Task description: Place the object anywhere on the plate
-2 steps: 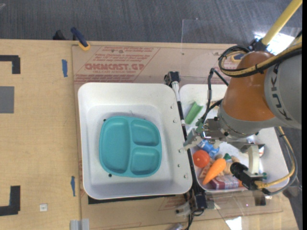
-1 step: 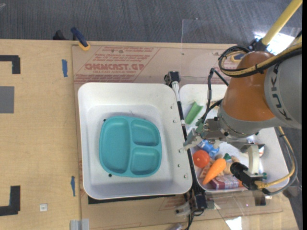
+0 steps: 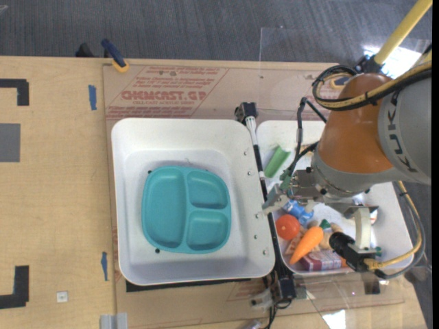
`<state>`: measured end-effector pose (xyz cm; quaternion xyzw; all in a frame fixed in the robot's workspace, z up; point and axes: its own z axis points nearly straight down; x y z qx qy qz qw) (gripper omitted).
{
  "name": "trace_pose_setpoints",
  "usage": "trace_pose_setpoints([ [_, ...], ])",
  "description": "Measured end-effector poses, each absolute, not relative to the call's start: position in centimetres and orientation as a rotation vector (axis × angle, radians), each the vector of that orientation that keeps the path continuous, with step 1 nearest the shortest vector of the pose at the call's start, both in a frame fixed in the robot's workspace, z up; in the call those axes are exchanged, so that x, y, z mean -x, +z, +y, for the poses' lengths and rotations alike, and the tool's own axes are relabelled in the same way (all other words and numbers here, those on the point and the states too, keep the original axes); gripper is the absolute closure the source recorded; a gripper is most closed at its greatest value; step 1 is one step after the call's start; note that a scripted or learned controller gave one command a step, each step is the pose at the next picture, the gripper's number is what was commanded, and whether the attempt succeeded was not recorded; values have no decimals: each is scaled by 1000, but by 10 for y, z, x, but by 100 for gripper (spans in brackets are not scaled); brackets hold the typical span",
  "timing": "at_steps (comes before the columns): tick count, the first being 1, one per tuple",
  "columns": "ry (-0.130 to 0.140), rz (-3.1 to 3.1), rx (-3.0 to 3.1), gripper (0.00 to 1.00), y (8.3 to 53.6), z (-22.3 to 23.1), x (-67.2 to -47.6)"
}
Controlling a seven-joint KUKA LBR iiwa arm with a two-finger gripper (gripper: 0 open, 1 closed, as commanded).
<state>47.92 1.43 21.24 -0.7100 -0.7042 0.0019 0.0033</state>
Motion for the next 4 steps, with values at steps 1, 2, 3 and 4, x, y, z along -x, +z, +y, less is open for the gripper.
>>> trace_pose_setpoints([
  [1, 6, -2208, 2226, 0, 212, 14, -479],
  [2, 4, -2212, 2224, 100, 222, 15, -480],
  [3, 0, -1819, 2560, 100, 243, 100, -479],
  [4, 5, -1331, 2845, 100, 248, 148, -479],
])
